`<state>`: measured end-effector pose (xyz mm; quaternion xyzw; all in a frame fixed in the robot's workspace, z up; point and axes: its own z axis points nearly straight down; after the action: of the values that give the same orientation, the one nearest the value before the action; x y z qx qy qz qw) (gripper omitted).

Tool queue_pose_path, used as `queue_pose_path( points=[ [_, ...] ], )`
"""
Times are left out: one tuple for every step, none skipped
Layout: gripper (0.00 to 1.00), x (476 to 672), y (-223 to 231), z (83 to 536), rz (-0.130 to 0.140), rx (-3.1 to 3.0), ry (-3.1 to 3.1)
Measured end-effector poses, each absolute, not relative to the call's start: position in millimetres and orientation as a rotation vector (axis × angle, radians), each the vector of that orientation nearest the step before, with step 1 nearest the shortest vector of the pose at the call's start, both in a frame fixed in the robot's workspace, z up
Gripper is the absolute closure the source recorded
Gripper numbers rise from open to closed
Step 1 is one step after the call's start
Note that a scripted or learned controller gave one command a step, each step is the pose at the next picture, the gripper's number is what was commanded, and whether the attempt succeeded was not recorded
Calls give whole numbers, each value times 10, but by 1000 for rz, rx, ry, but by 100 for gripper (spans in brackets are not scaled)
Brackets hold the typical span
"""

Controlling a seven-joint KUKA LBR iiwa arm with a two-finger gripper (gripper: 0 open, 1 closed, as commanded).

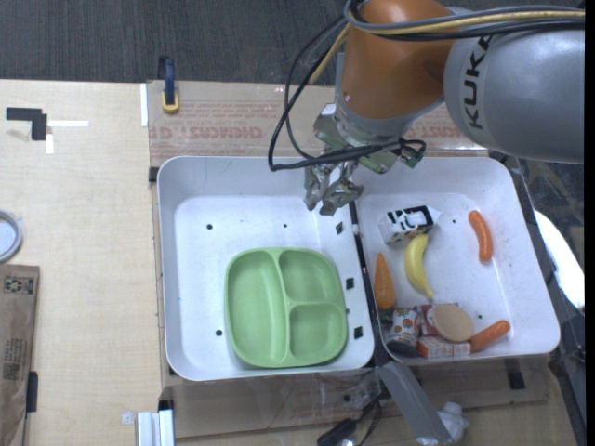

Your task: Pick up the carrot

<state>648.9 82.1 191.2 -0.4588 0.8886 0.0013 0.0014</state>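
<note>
In right bin [521,249], carrot [384,282] lies against left wall, lengthwise, just left of banana [417,264]. Tool [332,193] hangs above divider between bins, toward far side, well apart from carrot; fingers empty, open or closed cannot tell. Two sausages: one [480,235] near right wall, one [490,334] at near right corner. Small white-black box [409,221] beyond banana. Left bin [186,249] holds green divided plate [286,307].

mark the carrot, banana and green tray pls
carrot [383,282], camera view, mid-body, by the right bin's left wall
banana [417,264], camera view, middle of the curve
green tray [284,308], camera view, ridge where its three compartments meet
</note>
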Motion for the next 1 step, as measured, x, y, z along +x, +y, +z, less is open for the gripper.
queue_pose_path(
  points=[
    [100,6504,816,2000,8,-1428,2790]
  ],
)
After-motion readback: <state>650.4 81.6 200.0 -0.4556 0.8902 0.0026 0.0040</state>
